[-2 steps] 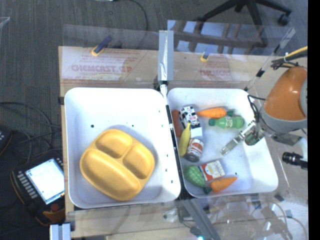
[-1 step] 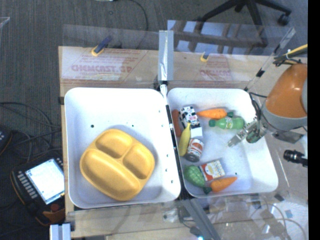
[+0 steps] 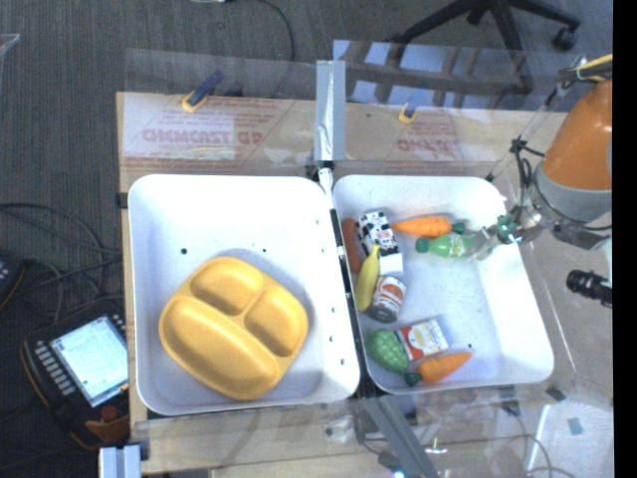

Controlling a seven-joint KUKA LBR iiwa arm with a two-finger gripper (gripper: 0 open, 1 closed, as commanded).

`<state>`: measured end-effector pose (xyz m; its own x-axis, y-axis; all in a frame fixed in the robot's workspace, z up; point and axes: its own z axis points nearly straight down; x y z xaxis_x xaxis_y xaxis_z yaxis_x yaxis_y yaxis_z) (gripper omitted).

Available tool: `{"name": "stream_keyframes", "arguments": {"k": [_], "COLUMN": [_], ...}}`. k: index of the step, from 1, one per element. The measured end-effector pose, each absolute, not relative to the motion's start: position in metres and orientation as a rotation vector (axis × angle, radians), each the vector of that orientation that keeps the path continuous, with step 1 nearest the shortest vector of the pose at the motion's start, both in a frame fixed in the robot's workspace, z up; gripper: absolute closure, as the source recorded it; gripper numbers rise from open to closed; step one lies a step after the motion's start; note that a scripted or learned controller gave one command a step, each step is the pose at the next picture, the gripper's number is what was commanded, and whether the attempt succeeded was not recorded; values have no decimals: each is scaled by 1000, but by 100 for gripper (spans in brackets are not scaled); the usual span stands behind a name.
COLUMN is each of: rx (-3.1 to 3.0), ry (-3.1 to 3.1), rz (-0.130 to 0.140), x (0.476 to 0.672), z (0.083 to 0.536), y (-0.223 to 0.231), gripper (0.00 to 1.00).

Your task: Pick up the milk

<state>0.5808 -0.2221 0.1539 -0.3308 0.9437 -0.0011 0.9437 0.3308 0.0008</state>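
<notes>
One milk carton (image 3: 378, 235) is lying at the right bin's (image 3: 518, 317) far left, w/ two carrots (image 3: 422, 226), one banana (image 3: 367, 279); gripper (image 3: 508, 229) is hovering at the bin's far-right rim, grip state unclear.

Right bin (image 3: 518, 312) — crowded along its left wall
Milk (image 3: 379, 237) hemmed by banana (image 3: 367, 279), carrot (image 3: 423, 226), can (image 3: 388, 298) — right side open.

Two white bins and their clutter
A yellow divided tray (image 3: 234, 325) fills the left bin (image 3: 159, 207); in the right bin (image 3: 518, 317), two carrots (image 3: 422, 225) (image 3: 443, 366), a banana (image 3: 368, 279), a can (image 3: 389, 298) and a green bottle (image 3: 446, 246).
</notes>
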Motion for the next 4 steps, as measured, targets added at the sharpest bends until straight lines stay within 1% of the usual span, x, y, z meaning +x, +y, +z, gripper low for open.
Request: {"name": "stream_keyframes", "arguments": {"k": [1,2,3,4], "rx": [2159,2475,2701,2886], "ry": [2284,1933,1604,1240], "rz": [-2,-5,-7,-7], "x": [565,597,610,638], "z": [140,173,151,154], "y": [-223,-221,-211,-203], "gripper": [100,100,100,100]}}
